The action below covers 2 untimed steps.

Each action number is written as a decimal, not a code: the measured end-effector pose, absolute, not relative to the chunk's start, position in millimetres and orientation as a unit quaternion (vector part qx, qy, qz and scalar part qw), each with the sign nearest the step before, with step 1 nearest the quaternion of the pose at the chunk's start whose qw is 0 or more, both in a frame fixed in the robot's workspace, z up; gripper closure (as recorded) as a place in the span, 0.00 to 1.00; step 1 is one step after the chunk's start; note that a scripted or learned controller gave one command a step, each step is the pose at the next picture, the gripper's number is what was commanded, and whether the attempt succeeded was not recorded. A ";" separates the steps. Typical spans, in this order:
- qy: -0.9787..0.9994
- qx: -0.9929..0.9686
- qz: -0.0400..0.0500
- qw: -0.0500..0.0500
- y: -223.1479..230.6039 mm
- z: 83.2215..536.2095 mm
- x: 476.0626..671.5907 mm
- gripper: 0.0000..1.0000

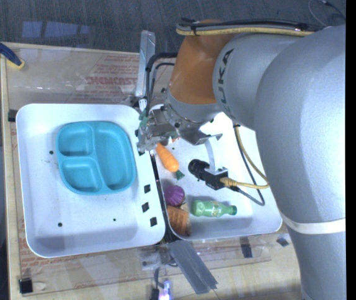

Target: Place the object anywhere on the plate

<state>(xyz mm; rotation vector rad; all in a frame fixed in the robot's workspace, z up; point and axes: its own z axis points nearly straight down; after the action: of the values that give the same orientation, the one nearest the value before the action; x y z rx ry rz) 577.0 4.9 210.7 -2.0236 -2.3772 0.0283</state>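
A blue three-compartment plate (97, 155) lies in the left bin (34, 217) with nothing on it. My gripper (152, 135) hangs over the ridge between the two bins, just right of the plate's upper right corner. An orange carrot (167, 159) lies slanted directly below the gripper, its upper end meeting the gripper's underside. Whether the carrot is gripped or merely lies beneath cannot be told from this view. The grey arm with its orange band (197, 74) covers much of the right bin.
In the right bin (259, 225) lie a purple vegetable (174, 195), a green bottle (212, 209) on its side and a brown item (179, 219) at the front left corner. A black cable plug (206, 172) hangs from the arm over this bin.
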 end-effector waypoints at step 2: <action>-0.763 -0.646 0.011 0.012 5.0 217.7 578.1 1.00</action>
<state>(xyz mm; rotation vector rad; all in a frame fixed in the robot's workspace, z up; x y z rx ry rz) 578.1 5.0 217.7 -2.0150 -2.3788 0.0349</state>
